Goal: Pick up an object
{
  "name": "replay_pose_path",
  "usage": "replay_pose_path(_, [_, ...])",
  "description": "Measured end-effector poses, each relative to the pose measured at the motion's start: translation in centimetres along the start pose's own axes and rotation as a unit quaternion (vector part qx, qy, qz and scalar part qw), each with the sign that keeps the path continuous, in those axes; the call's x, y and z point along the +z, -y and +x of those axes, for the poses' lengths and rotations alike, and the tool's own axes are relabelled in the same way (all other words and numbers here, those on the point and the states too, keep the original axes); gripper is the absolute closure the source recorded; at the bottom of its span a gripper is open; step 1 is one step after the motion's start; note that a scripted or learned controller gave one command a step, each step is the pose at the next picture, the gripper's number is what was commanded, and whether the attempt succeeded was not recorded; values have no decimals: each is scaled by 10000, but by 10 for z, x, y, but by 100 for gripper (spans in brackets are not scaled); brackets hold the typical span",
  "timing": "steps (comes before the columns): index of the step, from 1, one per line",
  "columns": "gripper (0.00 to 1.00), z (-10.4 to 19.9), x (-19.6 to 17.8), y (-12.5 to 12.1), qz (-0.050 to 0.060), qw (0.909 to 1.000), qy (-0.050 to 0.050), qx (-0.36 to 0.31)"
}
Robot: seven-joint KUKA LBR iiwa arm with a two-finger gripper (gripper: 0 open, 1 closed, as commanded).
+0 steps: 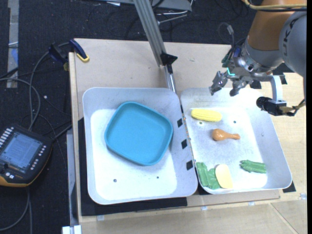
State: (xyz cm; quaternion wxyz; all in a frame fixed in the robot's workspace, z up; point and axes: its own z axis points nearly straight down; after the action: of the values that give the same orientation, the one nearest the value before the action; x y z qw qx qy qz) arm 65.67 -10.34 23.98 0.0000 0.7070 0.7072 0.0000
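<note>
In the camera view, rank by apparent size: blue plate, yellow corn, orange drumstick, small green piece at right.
1. blue plate, largest by far.
2. yellow corn.
3. orange drumstick and small green piece: too alike to rank.

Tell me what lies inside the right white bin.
Inside the right bin: a yellow corn cob, an orange drumstick-shaped toy, two green pieces, and a pale yellow piece. Anything beneath them is covered.

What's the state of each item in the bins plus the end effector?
end effector: open, nothing between its fingers, above the right bin's far edge
blue plate: right side up in left bin
corn cob: lying flat in right bin
chicken drumstick: lying flat
green bean pod: lying flat
green and yellow piece: lying at near edge
</note>
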Motion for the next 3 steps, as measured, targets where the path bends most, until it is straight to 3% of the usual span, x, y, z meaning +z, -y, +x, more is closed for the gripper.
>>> replay_pose_path(1, [0, 0, 0, 0, 0, 10000, 0, 0])
replay_pose_path(3, [0, 4, 105, -11, 18, 10000, -2, -2])
